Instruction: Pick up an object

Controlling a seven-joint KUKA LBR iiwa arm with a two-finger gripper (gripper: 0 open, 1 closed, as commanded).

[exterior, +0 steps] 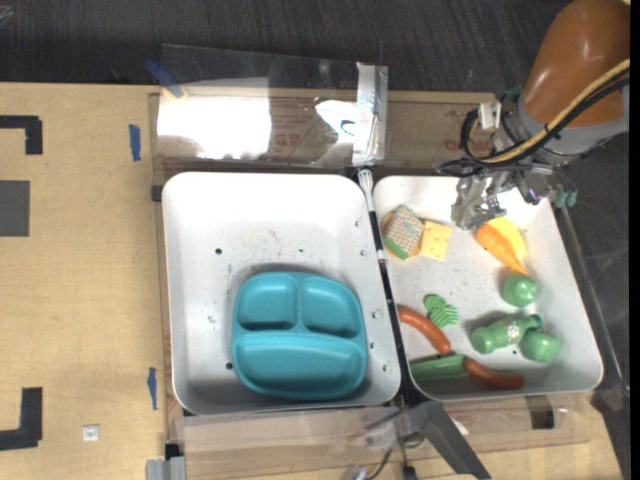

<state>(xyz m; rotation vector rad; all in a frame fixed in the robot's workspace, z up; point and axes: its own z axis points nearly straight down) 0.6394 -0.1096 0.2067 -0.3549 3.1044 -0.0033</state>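
gripper (478, 211) at upper right of frame, low over the right bin (585, 353), just left of the orange toy (503, 241) | fingers: cannot tell if apart or together | nothing seen between them | left bin (190, 208): teal tray (298, 336) at lower middle

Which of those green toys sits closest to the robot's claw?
The round green one just below the orange piece; the other green toys lie lower in the right bin.
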